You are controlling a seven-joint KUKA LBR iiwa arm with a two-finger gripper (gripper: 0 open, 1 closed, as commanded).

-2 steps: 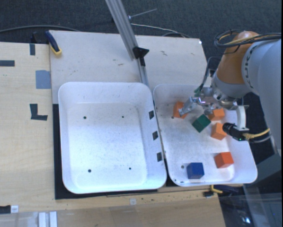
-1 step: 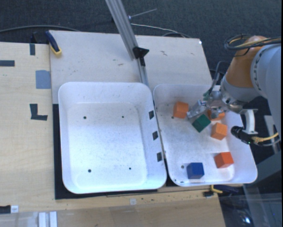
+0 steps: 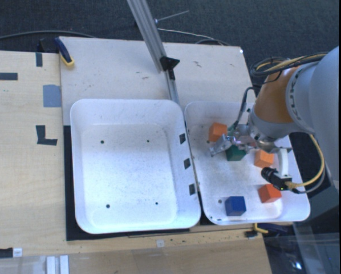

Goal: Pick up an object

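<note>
Camera view: at the far left, grey tape marks [image 3: 52, 96] are noted on the bench [image 3: 22, 170]. A yellow-tipped clamp [image 3: 64, 52] is seen at the upper left corner of the white board. The left bin [image 3: 82, 119] is observed beside it, rim to rim with the right bin [image 3: 296, 213]. A metal rail [image 3: 146, 24] is seen slanting down toward the gap between the two bins. In the right bin, an orange block [image 3: 217, 132] is found near the upper left, a blue block [image 3: 235, 205] near the front rim. The gripper [image 3: 230, 146] is seen lowered over a green block [image 3: 235, 153]; how far its jaws are parted, and whether the block is grasped, cannot be told. Two further orange blocks [image 3: 264, 158] [image 3: 269, 193] are recorded to the right, under the arm [image 3: 299, 96].
</note>
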